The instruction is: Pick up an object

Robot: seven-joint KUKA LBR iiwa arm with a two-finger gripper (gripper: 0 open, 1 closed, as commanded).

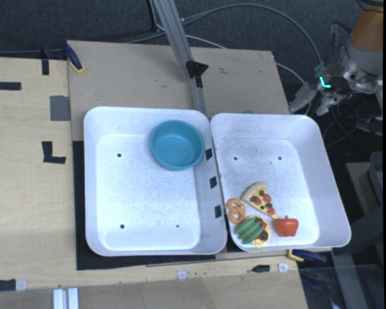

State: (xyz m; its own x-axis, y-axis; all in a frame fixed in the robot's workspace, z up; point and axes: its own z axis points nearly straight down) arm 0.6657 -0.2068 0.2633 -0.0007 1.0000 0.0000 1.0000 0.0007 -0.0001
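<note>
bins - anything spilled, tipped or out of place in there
Nothing stands out. The blue bowl sits upright near the back of the left bin. The pizza slice, pretzel, green toy food and tomato cluster in the right bin's front corner, all inside the rim.

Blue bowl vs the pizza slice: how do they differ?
The blue bowl sits in the left bin; the pizza slice lies in the right bin. The bowl is round, one solid blue and clearly larger; the slice is a small wedge, tan with red spots. The bowl stands alone, while the slice lies close among other toy food. Both rest on a bin floor, away from the gripper.
</note>
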